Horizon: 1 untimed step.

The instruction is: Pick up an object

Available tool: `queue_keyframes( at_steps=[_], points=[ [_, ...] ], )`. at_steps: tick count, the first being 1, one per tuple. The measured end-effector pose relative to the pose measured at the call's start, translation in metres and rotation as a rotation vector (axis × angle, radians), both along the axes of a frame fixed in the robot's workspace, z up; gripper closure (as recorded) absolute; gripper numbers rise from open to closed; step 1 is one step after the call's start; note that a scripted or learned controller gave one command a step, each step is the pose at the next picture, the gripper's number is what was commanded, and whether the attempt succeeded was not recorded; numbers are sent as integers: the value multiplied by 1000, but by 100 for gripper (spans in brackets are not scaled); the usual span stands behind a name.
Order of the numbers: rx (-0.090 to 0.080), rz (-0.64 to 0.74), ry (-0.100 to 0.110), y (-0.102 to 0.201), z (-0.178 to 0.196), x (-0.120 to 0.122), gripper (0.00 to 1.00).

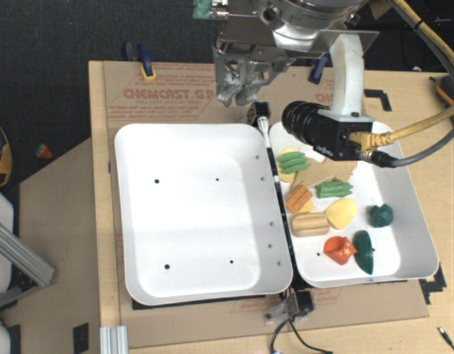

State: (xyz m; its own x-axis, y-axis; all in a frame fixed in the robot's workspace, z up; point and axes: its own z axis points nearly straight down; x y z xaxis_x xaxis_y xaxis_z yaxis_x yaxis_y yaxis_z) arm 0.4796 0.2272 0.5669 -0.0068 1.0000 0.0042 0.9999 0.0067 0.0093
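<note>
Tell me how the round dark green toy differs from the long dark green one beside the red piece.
The round green toy is compact; the long green toy is slim and tapered. The round green toy lies apart, while the long green toy touches the red piece. Both are dark green, in the right bin.

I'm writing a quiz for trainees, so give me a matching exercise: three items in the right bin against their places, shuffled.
1 orange block
2 red piece
3 round dark green piece

A closest of these to the right bin's front rim
B beside the left bin
C farthest toward the view's right

Pairs: 1-B, 2-A, 3-C
</note>
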Motion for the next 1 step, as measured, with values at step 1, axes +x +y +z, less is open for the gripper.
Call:
queue_keyframes(
  at_steps=[1],
  points=[
    [1,2,-3,1,11,0,100]
  ],
)
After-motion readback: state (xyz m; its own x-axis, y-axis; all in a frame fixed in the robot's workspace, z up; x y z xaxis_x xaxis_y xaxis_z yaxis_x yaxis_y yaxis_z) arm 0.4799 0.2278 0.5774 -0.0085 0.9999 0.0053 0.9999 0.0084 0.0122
